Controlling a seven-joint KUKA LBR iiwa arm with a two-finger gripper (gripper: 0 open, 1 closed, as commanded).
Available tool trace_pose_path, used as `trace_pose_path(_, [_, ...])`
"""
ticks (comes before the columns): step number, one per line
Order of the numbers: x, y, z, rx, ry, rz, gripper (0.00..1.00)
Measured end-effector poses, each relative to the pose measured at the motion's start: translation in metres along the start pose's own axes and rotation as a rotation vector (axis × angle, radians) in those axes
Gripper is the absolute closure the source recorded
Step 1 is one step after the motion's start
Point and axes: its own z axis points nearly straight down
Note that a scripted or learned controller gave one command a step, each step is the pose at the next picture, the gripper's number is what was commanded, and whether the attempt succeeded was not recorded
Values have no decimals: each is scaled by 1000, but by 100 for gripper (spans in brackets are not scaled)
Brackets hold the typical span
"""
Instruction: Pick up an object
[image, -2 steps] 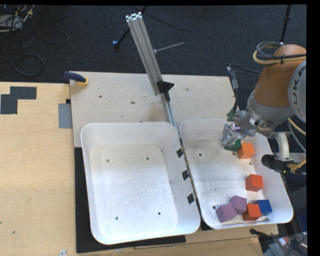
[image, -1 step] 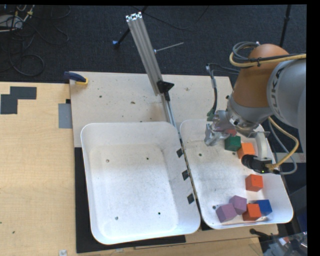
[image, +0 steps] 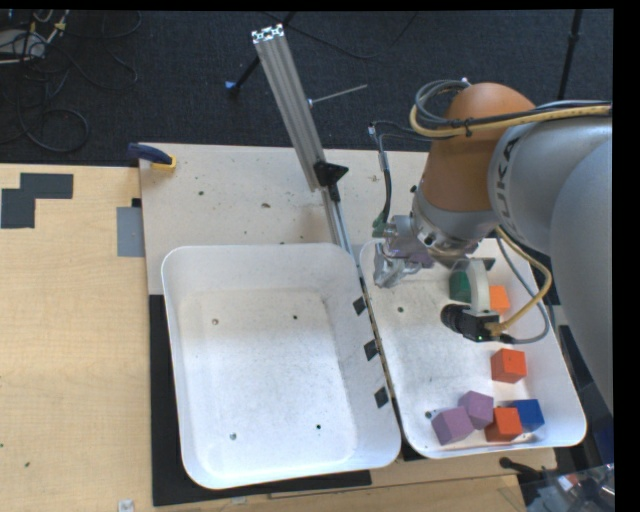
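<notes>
Camera view: gripper (image: 392, 268) hanging low at right bin's (image: 420, 385) top-left corner, jaw state unreadable.
Sitting well apart near front rim: purple blocks (image: 463, 417), orange cube (image: 508, 365). Risking empty grab or clipping bin wall w/ nothing beneath.

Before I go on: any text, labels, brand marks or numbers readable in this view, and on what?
"KU": dark letters running down the grey arm, cut off by the frame of the view, likely part of the maker's name.
Checkered marker atop the aluminium bar: a pattern, no characters.
Blocks in the right bin: no print legible.
</notes>
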Motion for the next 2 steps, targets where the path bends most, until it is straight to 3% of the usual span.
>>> trace_pose_path(2, [97,13,-13,-2,0,0,100])
